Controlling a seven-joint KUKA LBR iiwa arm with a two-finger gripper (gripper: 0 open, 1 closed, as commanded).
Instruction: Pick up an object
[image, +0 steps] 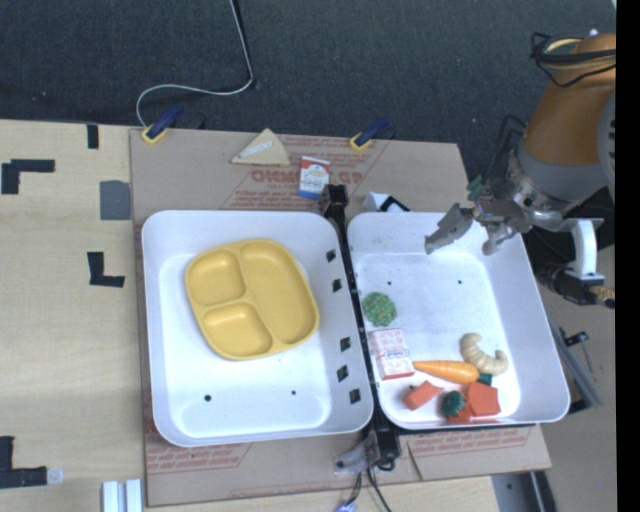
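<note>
White bins (160, 300) two, yellow tray (250, 298) one, carrot (446, 370) one, hand (470, 236) open

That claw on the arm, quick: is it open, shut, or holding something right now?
Gripper: open, its fingers spread apart with nothing between them, above the far end of the right bin.

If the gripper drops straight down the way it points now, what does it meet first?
Probably bare floor of the right bin; the gripper hangs open over its far end, apart from the toys. Height is unclear.
</note>
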